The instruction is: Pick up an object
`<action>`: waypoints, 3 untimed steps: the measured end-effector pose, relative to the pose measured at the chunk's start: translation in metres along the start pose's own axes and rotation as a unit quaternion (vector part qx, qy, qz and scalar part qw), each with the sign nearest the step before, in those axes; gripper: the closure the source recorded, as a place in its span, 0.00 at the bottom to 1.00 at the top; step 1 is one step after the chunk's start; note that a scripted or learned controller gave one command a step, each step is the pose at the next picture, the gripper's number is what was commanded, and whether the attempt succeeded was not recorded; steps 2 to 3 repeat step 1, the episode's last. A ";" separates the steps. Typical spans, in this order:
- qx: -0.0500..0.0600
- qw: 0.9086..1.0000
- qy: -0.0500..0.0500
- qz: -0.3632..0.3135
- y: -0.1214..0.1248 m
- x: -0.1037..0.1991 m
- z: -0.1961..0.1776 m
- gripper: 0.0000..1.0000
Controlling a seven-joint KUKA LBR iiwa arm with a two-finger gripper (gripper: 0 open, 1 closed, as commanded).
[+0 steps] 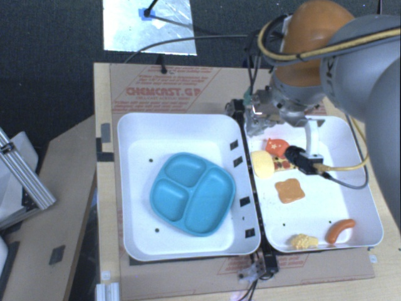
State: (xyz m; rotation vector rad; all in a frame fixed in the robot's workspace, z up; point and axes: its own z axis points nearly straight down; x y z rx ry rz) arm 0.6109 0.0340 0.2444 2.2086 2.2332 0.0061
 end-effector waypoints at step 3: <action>0.001 1.000 0.000 0.000 -0.009 0.054 0.006 1.00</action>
